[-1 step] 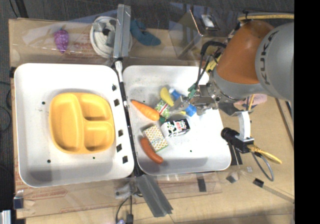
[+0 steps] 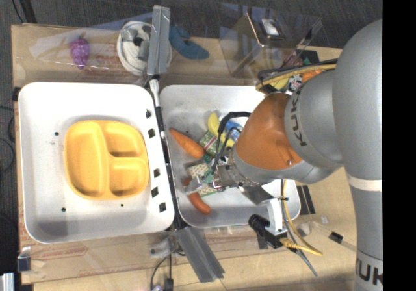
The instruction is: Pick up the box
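The box [image 2: 203, 177], small with a green, white and brown print, lies tilted in the right bin [image 2: 195, 98] near its left side. My gripper [image 2: 220, 167] is low over the bin, at the box's right edge. The orange wrist band and grey arm hide most of it. Whether it touches the box I cannot tell. An orange carrot [image 2: 186, 143] lies just above-left of the box. A red sausage-like toy [image 2: 200, 203] lies below it.
A yellow banana [image 2: 212, 121] and a blue item [image 2: 233, 132] sit beside the wrist. The left bin [image 2: 39, 108] bears a yellow divided plate [image 2: 107, 156]. Behind the bins lie a purple toy [image 2: 80, 50], a white roll [image 2: 135, 46], a blue object [image 2: 188, 47] and a clear container [image 2: 273, 39].
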Motion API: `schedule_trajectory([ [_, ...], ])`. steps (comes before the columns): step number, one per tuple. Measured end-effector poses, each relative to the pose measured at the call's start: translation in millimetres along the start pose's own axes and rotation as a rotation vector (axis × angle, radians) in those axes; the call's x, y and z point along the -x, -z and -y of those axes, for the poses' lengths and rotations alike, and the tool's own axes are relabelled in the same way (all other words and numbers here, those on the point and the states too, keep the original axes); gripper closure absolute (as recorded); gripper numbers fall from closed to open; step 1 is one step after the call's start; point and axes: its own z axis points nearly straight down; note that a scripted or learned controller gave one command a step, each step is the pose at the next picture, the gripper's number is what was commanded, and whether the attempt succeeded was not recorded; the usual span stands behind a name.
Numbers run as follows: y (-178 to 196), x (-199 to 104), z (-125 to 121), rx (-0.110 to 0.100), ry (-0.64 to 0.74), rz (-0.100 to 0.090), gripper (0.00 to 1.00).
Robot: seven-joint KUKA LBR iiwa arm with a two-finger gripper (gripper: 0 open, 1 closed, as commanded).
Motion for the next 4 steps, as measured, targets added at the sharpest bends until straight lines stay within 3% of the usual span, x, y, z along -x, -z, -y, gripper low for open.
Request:
schedule_trajectory([
  [1, 13, 1, -2, 0.006, 0.004, 0.002, 1.0],
  [2, 130, 10, -67, 0.004, -0.092, 0.002, 1.0],
  [3, 130, 10, -67, 0.004, -0.092, 0.002, 0.0],
  [4, 21, 0, -34, 0.021, -0.099, 0.004, 0.0],
])
